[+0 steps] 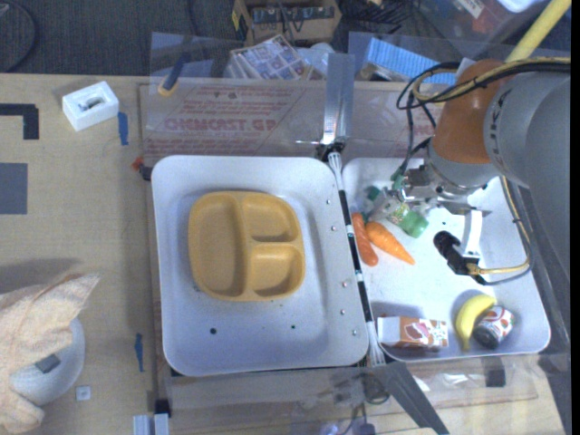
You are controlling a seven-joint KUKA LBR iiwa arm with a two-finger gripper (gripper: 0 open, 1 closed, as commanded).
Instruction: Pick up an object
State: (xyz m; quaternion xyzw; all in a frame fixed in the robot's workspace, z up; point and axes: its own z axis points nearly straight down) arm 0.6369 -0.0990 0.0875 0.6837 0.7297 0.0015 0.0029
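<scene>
The arm reaches into the right bin (pixel 526 284) from the upper right. Its gripper (pixel 405 201) is low at the bin's far left part, right over a small green and clear object (pixel 412 221). Just left of it lie two orange carrots (pixel 365 240) (pixel 392 243), side by side, with a bit of green (pixel 373 194) above them. A yellow banana (pixel 471 318) and a dark can (pixel 495 327) rest in the near right corner. A small carton (pixel 414 333) lies along the near wall.
The left bin (pixel 172 279) holds a yellow divided plate (pixel 246 245). A white box (pixel 90 105) sits on the bench at far left, and a crumpled cloth (pixel 41 320) lies at the near left. A clear panel and clutter stand behind the bins.
</scene>
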